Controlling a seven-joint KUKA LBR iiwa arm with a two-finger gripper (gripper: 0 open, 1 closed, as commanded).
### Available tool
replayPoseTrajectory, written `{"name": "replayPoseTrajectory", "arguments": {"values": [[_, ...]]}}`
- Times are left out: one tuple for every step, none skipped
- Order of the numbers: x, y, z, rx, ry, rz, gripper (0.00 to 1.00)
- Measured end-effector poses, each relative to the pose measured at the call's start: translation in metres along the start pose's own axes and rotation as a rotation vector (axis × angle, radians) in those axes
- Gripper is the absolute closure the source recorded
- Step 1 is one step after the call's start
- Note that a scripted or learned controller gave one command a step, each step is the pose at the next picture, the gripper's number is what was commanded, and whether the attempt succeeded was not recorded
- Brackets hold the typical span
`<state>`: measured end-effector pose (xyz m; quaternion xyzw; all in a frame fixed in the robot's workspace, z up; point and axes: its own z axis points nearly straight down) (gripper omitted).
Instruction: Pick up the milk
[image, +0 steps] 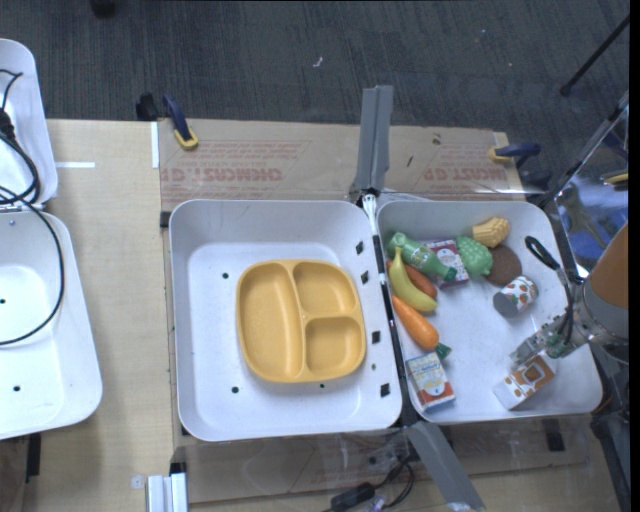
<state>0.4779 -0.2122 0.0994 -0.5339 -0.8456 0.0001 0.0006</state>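
Observation:
The milk (527, 382) is a small white carton with an orange-brown label. It lies tilted against the front right wall of the right bin (480, 405). My gripper (541, 346) reaches in from the right and hangs just above the carton's upper end. Its fingers stand apart with nothing between them, so it is open. The grey arm with its orange band (612, 268) rises at the right edge of the view.
A second carton (429, 381) lies at the right bin's front left. A carrot (414, 320), banana (404, 284), green bottle (425, 255), broccoli (476, 256), corn (490, 232) and small cup (517, 294) fill its back. The left bin (200, 330) holds a yellow divided plate (300, 320).

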Motion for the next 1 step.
{"name": "replayPoseTrajectory", "arguments": {"values": [[0.0771, 0.0606, -0.0814, -0.001, -0.001, 0.125, 1.0]]}}
